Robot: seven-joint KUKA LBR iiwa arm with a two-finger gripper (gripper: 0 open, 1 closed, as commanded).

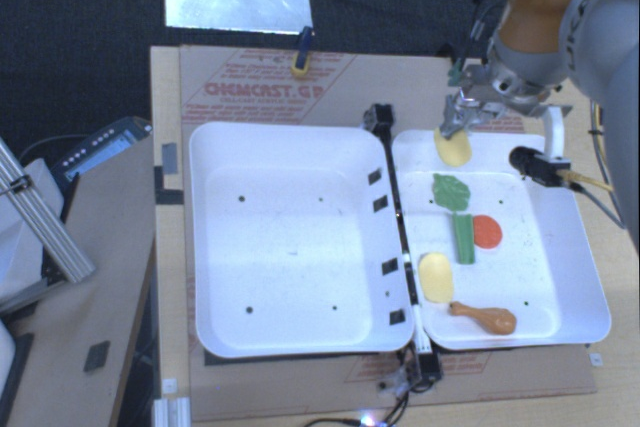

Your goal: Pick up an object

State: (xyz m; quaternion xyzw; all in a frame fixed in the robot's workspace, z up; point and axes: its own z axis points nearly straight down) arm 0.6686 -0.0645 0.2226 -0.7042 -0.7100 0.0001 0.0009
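From the overhead camera I see my arm (560, 5) reaching in from the right, with the gripper (458, 127) hanging over the far end of the right bin (575, 245). Right beneath its tip lies a pale yellow piece (453, 150), close to the bin's back wall. I read this as the approach or grasp step of picking something up, with that yellow piece as the likely target. Whether the gripper is released or clenched I cannot tell from this angle, and I see nothing clearly held by it; the yellow piece looks to be resting on the bin floor.

The gripper's tip overlaps the piece's upper edge in this view, so it is either touching it or just above it; I cannot say which. My next move calls for a clean closing on the piece and a straight lift, taking care so near the wall.

The other things in the right bin sit nearer me: a green leafy piece (450, 190), a green stick (464, 237) with a red disc (487, 231) just beside it, a second yellow piece (435, 275) and a brown drumstick (485, 317). The left bin (290, 235) lies alongside.
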